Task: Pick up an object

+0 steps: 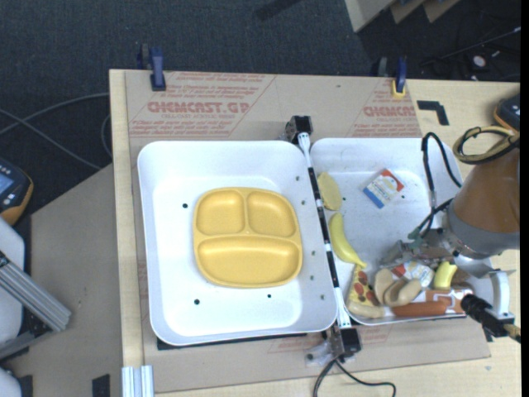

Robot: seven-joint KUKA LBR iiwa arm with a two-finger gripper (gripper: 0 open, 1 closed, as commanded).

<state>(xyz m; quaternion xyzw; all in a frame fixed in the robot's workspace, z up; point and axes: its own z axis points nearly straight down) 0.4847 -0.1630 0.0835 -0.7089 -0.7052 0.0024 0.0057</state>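
Observation:
My gripper (420,259) reaches down into the front right part of the right bin (364,151), right over a heap of toy food. In that heap lie a pizza slice (361,293), a tan bread piece (398,289), a red hot dog (423,308) and a small yellow piece (445,273). The gripper's tip is buried among these items. A banana (343,243) lies along the bin's left wall, with a pale yellow slice (330,191) behind it. A small white, blue and red box (383,188) rests toward the back of the bin.
The left bin (161,222) holds a yellow divided plate (246,238) in its middle. A black divider with clips (318,213) runs between the bins. Black cables (430,151) loop over the right bin's far right side, beside the arm (489,201).

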